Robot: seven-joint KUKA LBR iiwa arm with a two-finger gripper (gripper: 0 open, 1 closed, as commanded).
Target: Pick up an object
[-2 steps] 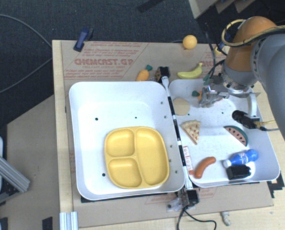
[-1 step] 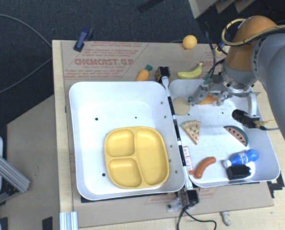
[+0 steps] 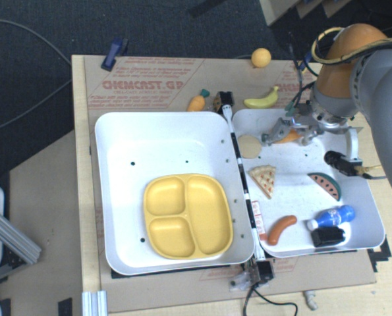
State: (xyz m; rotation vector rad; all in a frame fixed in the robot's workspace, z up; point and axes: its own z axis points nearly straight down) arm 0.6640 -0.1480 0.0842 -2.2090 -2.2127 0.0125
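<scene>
My gripper (image 3: pixel 292 129) hangs low over the far end of the right bin (image 3: pixel 364 196), below the arm's orange band. An orange object (image 3: pixel 288 137), partly hidden by the gripper, lies right under it; whether it is gripped is unclear. Further objects lie in this bin: a pizza slice (image 3: pixel 263 180), a watermelon slice (image 3: pixel 325 184), a sausage (image 3: pixel 280 228), a blue bottle (image 3: pixel 332 216), a black block (image 3: pixel 329 237) and a tan disc (image 3: pixel 248 146) near the far left corner.
The left bin (image 3: pixel 116 150) holds a yellow divided plate (image 3: pixel 188 214). On the bench behind the bins lie a banana (image 3: pixel 261 99), an orange ball (image 3: pixel 261 58), a small carrot-like toy (image 3: pixel 197 102) and a blue clip (image 3: pixel 113 54).
</scene>
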